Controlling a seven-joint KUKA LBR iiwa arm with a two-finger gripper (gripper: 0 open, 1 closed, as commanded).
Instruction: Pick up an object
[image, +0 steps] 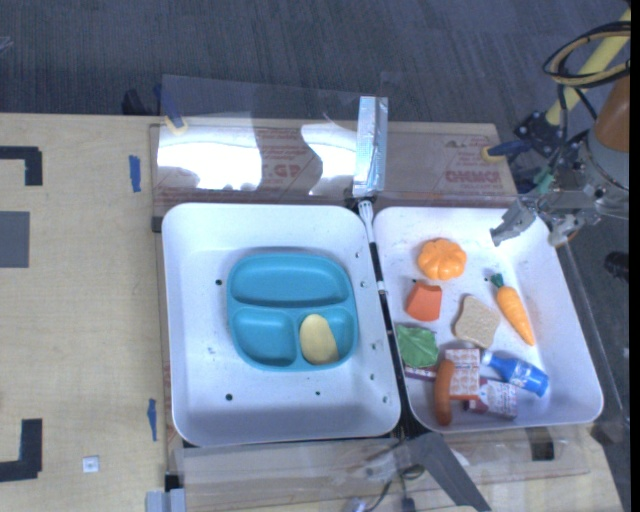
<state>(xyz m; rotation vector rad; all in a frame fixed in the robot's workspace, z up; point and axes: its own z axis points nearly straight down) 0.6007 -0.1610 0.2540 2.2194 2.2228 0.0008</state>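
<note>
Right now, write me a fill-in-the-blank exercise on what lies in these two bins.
1. The yellow potato lies in the blue tray's lower ____ compartment.
2. The carrot lies in the ____ bin.
3. The gripper hovers open over that bin's upper ____ corner.

Missing words: right; right; right

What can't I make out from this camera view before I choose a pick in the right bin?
- Tool: small and blurred at the right bin's far corner; finger spacing unreadable.
- Arm: cut off by the right edge of the camera view.
- Packets near the bin's front: overlapping each other under the hot dog; labels too small to read.
- Yellow item in the blue tray: too smooth and small to identify.
</note>
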